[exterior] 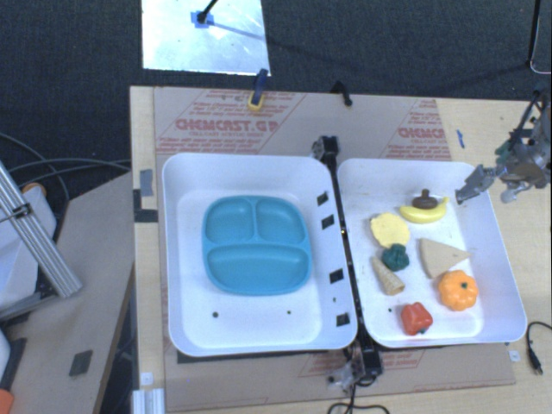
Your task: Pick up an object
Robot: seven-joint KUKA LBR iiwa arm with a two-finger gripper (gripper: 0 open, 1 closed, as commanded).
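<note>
Left bin (181, 257) on the table (509, 128): I see a blue tray (256, 244) with three compartments, lying flat mid-bin. Right bin (492, 231) holds the toy food, all lying loose on the bin floor. Cone (388, 276) and green lump (396, 256) near the left wall, yellow piece (390, 228) just above them, red pepper (416, 318) at the near edge. Banana (423, 211) with a brown bit on top sits toward the back, cheese wedge (442, 256) mid-bin, orange pumpkin (458, 290) just beside it. Jaws (487, 184) come in from the right edge, raised over the bin's back-right corner, tilted, fingers spread, pinching nothing. Nearest item to them is the banana, apart from it.
</note>
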